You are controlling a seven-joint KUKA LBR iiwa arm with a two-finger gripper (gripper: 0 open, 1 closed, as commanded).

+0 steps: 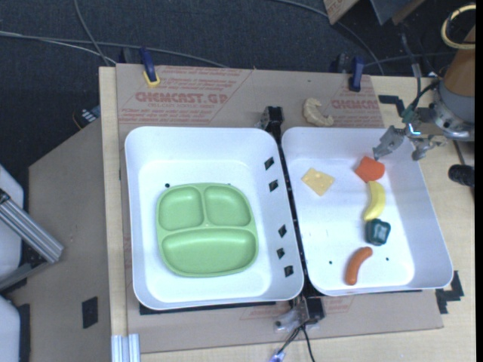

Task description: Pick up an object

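The gripper is hanging over the upper right corner of the right bin, its two fingers spread apart with nothing between them. The arm is reaching in from the right edge of the bench.

Step in hand, as judged: approach and descent onto a chosen object. The nearest candidate is the orange-red block, which is lying just below and to the left of the open jaws, near but apart from them. To do this well, the gripper should be centring over the block before lowering, keeping the fingers wide enough to straddle it, and closing only once both fingers are flanking its sides. The yellow banana is lying just beside the block, almost touching it, so a careless descent risks nudging both.

Other contents of the right bin: a yellow cheese wedge to the left, a dark teal object below the banana, and an orange-red sausage nearest the front rim. The left bin is bearing a green divided plate.
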